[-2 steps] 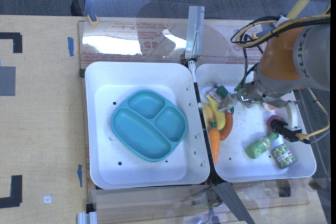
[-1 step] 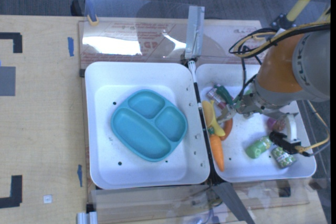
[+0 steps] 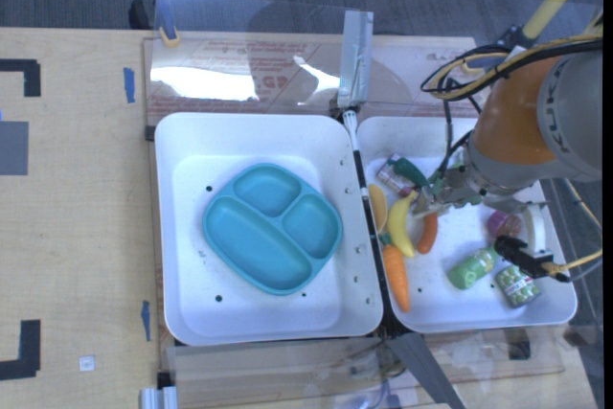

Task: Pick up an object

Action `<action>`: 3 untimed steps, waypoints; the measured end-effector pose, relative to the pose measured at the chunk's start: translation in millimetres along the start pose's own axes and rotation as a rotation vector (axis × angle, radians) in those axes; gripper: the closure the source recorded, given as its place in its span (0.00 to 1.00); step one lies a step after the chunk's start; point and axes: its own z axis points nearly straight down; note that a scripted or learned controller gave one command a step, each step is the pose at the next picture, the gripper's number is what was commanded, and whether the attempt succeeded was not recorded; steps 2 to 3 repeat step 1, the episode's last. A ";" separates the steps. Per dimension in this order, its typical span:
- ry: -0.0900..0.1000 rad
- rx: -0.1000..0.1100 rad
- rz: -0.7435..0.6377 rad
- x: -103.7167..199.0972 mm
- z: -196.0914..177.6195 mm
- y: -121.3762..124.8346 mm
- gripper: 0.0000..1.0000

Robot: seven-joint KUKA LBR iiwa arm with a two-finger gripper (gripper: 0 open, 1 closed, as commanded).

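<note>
The right bin holds several toy foods. A yellow banana lies near its left wall, with an orange carrot below it and a small red sausage-like piece just to its right. My gripper hangs low over the bin, directly above the banana's upper end and the red piece. A dark green piece and a small wrapped packet lie just up-left of the gripper. The grey and orange arm hides the bin's upper right part.
The left bin holds a blue divided plate. In the right bin's lower right lie a light green piece, a purple piece and a green labelled can. Cables loop above the arm at the top right.
</note>
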 end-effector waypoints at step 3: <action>0.005 0.003 0.021 35.3 -115.9 -35.2 1.00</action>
